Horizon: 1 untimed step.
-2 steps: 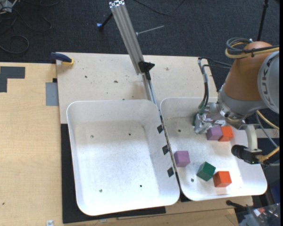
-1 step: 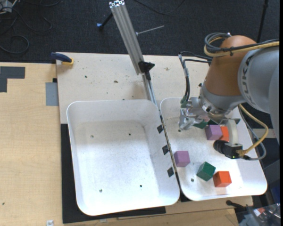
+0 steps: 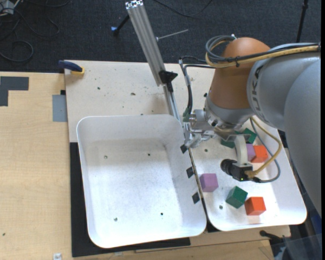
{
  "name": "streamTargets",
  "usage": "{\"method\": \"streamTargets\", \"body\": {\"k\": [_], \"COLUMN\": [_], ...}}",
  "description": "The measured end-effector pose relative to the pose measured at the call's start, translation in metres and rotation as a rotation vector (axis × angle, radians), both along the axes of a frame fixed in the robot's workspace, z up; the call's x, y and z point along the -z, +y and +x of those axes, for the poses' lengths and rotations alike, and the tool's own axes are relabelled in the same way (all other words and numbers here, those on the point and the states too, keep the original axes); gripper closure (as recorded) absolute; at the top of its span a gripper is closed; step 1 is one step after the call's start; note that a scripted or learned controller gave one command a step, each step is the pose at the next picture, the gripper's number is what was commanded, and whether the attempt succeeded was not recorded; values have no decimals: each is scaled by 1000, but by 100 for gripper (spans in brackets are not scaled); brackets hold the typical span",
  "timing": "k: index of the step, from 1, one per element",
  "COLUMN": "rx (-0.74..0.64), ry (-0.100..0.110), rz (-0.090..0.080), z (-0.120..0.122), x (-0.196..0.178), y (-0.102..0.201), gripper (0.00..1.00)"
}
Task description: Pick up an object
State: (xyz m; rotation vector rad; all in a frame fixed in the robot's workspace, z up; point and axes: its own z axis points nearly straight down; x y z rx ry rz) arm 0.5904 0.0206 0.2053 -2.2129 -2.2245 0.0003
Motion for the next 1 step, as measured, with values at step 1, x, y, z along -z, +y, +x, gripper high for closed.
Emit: {"method": "streamTargets", "body": {"k": [1], "rx": [1], "ry": [0], "rz": [-1], "z": [0], "x": [-1], "y": [51], "gripper": [100]}}
